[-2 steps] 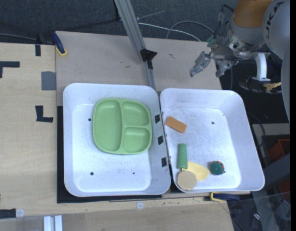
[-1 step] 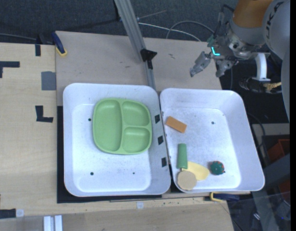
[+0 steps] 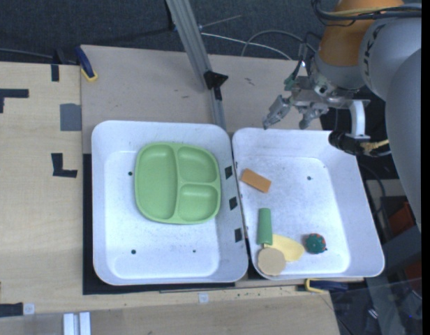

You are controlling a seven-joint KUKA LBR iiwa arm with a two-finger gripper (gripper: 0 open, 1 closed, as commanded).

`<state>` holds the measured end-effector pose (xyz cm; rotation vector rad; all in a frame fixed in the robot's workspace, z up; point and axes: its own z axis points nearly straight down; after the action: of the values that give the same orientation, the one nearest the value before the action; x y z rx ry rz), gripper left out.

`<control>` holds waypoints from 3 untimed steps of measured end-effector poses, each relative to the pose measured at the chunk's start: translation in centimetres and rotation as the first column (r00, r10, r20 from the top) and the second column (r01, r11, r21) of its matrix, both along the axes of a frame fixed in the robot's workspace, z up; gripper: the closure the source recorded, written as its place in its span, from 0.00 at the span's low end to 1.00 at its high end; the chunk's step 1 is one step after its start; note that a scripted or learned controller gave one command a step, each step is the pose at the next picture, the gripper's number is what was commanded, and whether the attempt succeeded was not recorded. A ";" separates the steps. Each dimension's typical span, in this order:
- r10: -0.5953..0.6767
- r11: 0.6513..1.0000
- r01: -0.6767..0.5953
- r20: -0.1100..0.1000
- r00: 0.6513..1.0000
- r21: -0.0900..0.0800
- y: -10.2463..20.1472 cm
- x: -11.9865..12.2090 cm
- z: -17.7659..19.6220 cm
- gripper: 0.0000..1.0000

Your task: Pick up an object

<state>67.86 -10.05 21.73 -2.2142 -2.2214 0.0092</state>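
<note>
Reaching in from the right, grey arm with orange band up top, gripper poised over the far rim of the right bin, fingers spread apart and holding nothing. Two white bins side by side. One green divided plate in the left bin. In the right bin: one orange block, nearest below the gripper; one green cylinder, one yellow piece, one tan disc, one small dark green and red item, all grouped along the near edge, well apart from the gripper.

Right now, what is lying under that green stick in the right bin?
The green stick lies with its near end over a yellow piece, beside a tan round disc. The rest of it rests on the bin's white floor. How far the yellow piece runs beneath is covered.
</note>
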 end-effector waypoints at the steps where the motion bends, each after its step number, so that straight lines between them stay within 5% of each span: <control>1: 0.000 1.000 0.000 0.000 1.000 0.000 0.5 -0.3 -6.5 0.00; 2: -0.002 1.000 0.002 0.000 1.000 0.000 -0.4 -0.9 -12.0 0.00; 3: 0.000 1.000 0.000 0.005 1.000 0.000 -0.3 -0.7 -10.6 1.00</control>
<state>67.15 -10.33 11.14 -2.2161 -2.2240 0.0039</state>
